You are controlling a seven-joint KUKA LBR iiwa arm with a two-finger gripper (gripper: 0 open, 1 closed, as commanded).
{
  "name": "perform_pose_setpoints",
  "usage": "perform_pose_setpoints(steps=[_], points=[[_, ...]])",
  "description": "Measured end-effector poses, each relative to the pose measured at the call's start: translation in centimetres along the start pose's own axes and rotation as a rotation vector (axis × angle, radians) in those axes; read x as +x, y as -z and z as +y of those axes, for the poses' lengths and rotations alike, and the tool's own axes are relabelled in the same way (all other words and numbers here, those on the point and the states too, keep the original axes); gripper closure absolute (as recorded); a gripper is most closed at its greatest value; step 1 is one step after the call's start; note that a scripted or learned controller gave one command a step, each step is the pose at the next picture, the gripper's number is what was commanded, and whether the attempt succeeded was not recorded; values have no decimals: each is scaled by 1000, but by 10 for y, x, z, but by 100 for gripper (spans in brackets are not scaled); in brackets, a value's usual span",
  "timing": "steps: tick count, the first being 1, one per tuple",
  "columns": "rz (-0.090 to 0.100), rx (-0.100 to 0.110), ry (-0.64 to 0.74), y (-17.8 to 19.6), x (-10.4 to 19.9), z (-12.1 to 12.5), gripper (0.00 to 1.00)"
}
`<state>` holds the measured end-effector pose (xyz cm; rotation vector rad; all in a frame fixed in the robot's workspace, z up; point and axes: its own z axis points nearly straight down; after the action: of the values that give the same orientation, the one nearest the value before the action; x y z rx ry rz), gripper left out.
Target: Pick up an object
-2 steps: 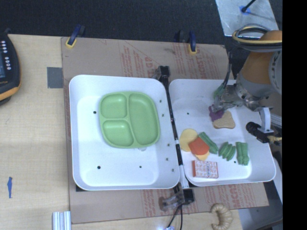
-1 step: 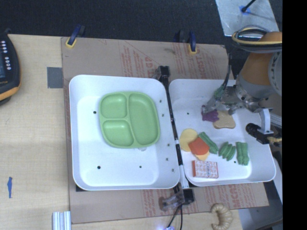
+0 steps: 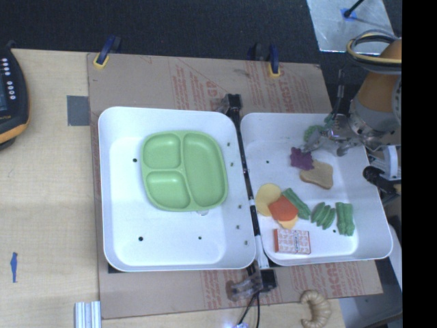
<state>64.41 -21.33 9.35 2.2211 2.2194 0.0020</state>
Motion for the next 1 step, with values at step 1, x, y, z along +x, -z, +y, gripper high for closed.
perform_pose_setpoints(steps=[1], points=[[1,4,1,1,45,-87,0]])
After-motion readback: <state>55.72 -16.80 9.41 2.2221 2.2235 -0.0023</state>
